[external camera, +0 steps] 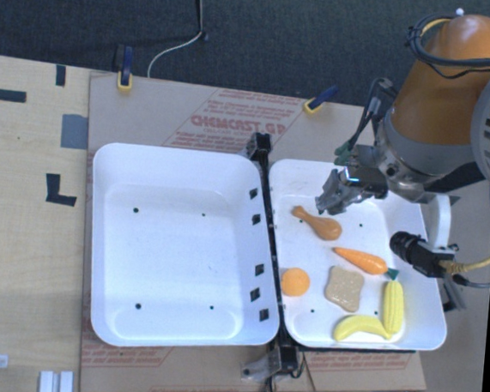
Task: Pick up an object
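Observation:
The right bin [311,178] holds a tan chicken drumstick [318,224], an orange carrot [361,261], an orange ball [295,282], a beige slice of bread [345,288], a yellow corn cob [394,305] and a yellow banana [361,329]. My gripper [334,201] hangs over the back of this bin, just above and behind the drumstick. Nothing shows between its fingers.
The left bin [110,165] sits beside the right one, with a black clip divider [263,236] between them. Both rest on a cardboard sheet [226,120] clamped at the back. The arm's orange and grey body [449,90] looms over the right bin's back right corner.

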### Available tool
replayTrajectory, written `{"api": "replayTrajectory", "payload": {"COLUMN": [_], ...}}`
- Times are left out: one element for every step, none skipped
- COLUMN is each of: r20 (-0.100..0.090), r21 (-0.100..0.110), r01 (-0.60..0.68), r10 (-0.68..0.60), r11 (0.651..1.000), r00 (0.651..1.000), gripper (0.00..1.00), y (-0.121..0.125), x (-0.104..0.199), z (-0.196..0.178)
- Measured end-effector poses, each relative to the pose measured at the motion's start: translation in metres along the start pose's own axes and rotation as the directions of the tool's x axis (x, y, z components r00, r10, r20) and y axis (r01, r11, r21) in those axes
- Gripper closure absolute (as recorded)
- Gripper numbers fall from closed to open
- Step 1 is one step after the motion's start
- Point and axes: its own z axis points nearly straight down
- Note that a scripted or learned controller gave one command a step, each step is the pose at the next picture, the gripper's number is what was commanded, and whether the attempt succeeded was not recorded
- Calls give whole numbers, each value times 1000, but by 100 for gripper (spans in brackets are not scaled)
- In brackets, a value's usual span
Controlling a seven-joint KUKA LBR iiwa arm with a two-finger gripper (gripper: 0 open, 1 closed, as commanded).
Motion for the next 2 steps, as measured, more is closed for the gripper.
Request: {"api": "replayTrajectory", "payload": {"r20": [-2, -2], "r21": [-2, -8], "r01": [5, 3], "r10": [-5, -3], "r11": [1000, 1000], "r00": [1000, 1000], "gripper": [100, 100], "y": [-8, -7], "x": [62, 101], "z": [-20, -93]}}
